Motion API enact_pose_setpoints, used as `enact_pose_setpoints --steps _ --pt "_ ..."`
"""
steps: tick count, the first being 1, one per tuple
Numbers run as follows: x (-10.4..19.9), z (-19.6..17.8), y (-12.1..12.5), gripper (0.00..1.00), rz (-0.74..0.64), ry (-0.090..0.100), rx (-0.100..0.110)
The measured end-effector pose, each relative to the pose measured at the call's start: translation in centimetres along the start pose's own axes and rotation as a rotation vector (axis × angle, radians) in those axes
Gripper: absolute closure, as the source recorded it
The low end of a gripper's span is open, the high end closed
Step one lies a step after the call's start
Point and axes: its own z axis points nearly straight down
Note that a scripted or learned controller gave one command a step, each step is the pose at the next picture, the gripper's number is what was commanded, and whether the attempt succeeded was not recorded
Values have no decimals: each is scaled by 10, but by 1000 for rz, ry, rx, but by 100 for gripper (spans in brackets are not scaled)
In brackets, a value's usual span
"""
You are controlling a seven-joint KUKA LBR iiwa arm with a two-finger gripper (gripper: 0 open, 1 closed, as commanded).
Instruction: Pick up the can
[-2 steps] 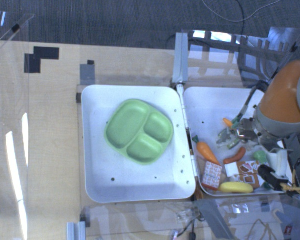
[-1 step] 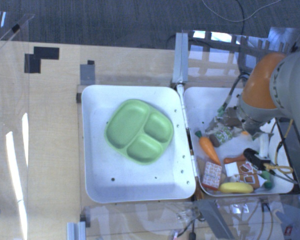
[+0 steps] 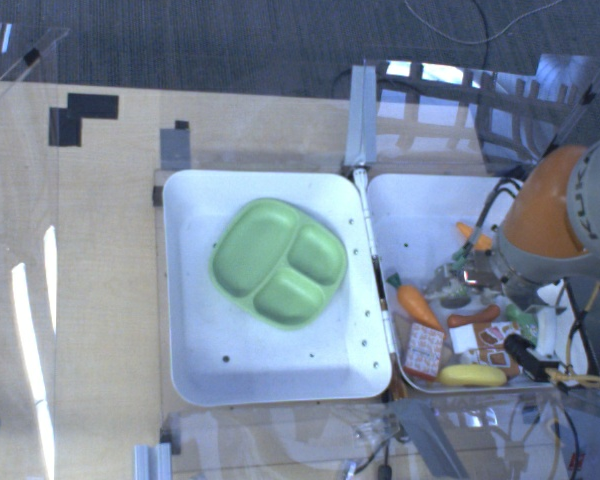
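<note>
One arm low over right bin (image 3: 410, 208). Gripper (image 3: 462, 278) among toys; can't tell if open or shut. Shiny thing under it, maybe can (image 3: 446, 290), right below, just beside carrot (image 3: 418, 306). Long way unclear.

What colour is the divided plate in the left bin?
Light green, all three compartments alike. The divided plate shows plainly in the camera view, against the white left bin.
</note>
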Motion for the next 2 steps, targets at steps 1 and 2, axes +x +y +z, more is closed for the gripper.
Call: enact_pose_setpoints --steps 1,2 --pt "2 -12 3 100 -2 1 -7" --pt "51 -120 32 100 64 0 7"
